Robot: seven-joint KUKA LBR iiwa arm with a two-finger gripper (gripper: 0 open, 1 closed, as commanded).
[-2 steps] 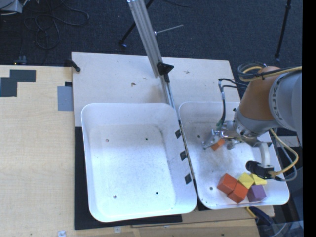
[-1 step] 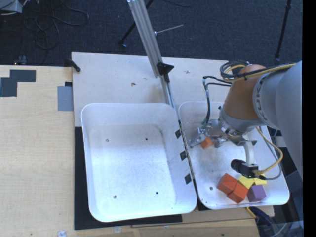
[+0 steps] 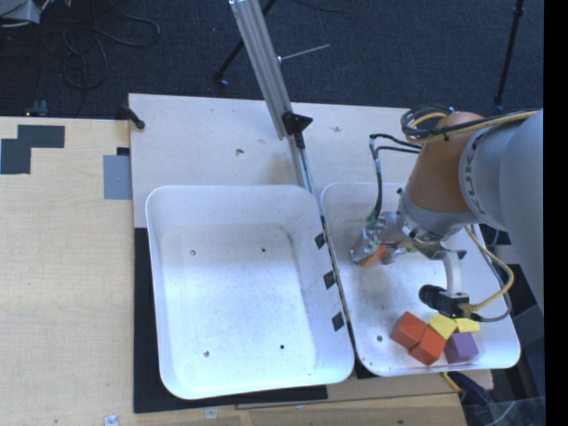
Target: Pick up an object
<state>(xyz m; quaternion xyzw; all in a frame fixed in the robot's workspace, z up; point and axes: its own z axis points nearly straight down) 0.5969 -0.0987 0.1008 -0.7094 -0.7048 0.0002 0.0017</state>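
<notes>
My gripper (image 3: 371, 252) is low over the middle of the right bin (image 3: 373, 344), under the grey arm with its orange band. A small orange piece (image 3: 382, 254) shows between its silver fingers, which are shut on it. At the bin's front right corner lies a cluster of blocks: two orange-red blocks (image 3: 417, 335), a yellow block (image 3: 444, 326) and a purple block (image 3: 461, 347). They lie apart from the gripper, toward the front right.
The left bin (image 3: 169, 211) stands next to the right one, with a divider and black clips (image 3: 328, 278) between them. A slanted aluminium post (image 3: 266, 69) rises behind the bins. Cables (image 3: 448, 295) hang from the wrist over the blocks.
</notes>
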